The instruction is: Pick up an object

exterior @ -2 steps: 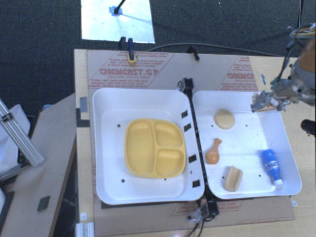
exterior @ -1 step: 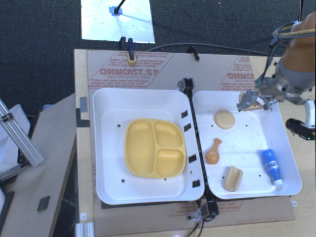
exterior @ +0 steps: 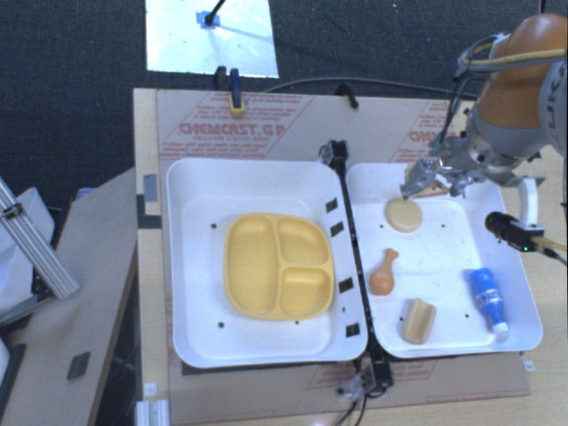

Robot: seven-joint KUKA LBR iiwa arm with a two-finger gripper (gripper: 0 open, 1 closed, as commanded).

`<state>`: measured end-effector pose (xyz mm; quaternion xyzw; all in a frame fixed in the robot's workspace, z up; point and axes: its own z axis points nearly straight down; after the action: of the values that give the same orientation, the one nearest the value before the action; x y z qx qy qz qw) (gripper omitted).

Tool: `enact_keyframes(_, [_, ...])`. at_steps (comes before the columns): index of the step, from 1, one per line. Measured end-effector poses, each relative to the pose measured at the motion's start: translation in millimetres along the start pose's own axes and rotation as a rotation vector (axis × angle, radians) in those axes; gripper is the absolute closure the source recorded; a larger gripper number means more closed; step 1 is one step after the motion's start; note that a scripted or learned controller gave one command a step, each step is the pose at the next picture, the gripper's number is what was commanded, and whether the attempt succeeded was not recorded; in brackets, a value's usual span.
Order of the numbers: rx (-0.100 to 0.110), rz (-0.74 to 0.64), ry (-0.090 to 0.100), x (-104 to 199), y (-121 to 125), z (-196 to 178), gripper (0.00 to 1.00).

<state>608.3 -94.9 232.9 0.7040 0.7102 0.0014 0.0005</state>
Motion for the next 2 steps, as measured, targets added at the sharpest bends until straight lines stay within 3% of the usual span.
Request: enact_keyframes(2, [0.004, 0.000, 0.000, 119, -31, 11, 1.00])
